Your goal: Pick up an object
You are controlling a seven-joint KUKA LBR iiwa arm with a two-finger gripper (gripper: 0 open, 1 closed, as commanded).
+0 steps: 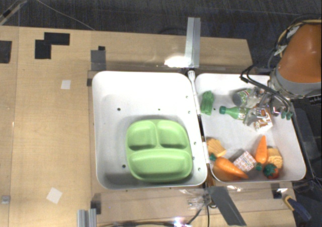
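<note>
the pincer (257, 109) hovers just right of the green bottle (232, 112); its grip state cannot be told.

Two shallow white bins stood side by side, a left bin (100, 120) and a right bin (294, 140). The left bin held one green divided tray (158, 149). The right bin held two orange carrots (230, 167) (261, 150), one green bottle (232, 112), one small green leafy toy (207, 102), one patterned block (245, 161) and one yellow corn piece (274, 158)
</note>
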